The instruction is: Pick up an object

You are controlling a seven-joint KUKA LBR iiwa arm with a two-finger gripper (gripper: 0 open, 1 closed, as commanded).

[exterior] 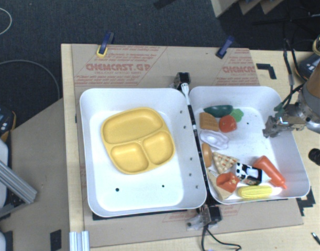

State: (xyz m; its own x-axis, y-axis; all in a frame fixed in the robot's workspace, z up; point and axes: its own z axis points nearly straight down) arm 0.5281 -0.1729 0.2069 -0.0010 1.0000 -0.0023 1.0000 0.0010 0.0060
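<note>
The right bin [251, 95] holds several toy foods along its left and front sides. Among them are a dark green vegetable [218, 110], a red tomato [228, 123], a brown bread piece [207, 121], a clear plastic piece [214, 138] and a pizza slice [224, 162]. Nearer the front lie a black and white toy [247, 173], an orange carrot [269, 170] and a yellow corn cob [255, 192]. My gripper [271, 127] hangs over the right side of this bin, above bare white floor. It is apart from the carrot, which lies nearer the front, and nothing shows in its grasp.
The left bin [91, 140] holds a yellow three-compartment plate [138, 139]. A black clip [183, 79] sits where the two bins meet at the back. Cables run along the right side by the arm. A bare patch of the right bin's floor lies under the gripper.
</note>
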